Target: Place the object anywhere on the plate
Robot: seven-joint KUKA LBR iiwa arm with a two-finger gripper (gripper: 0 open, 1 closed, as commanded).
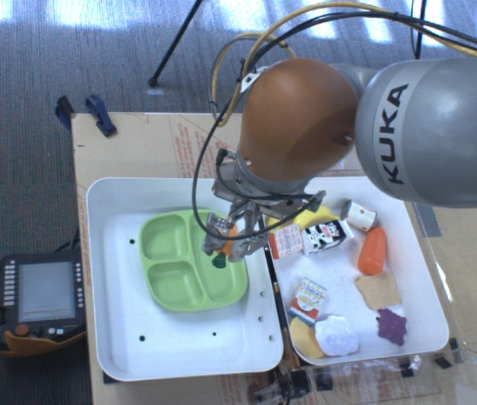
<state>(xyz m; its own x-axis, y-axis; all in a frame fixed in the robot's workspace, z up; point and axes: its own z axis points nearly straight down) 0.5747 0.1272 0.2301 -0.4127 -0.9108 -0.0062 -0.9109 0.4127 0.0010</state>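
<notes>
The camera view looks down on 2 white bins side by side on a brown bench. The left bin (pixel 111 327) holds a green plate (pixel 170 264) with 3 compartments, lying near the bin's middle. The grey arm (pixel 424 133) reaches in from the right, its orange band bulging above the wrist, and the gripper (pixel 225 245) hangs over the plate's right edge, close to the divider between the bins. A small orange object with a dark green end (pixel 224 251) shows at the gripper's tip, over the plate's right side; whether the fingers pinch it or stand apart from it cannot be told, since the wrist and cables crowd that spot.

The right bin (pixel 424 251) carries a scatter of toy food: an orange carrot (pixel 372 251), a small milk carton (pixel 322 236), a white cup (pixel 359 215), a tan slice (pixel 378 291), a purple piece (pixel 391 326), a white round piece (pixel 337 336) and a small printed box (pixel 308 298). A yellow item (pixel 316 218) lies partly under the wrist.

On the floor to the left sits a control pendant (pixel 42 302). A blue clamp (pixel 100 114) grips the bench's far left corner.
</notes>
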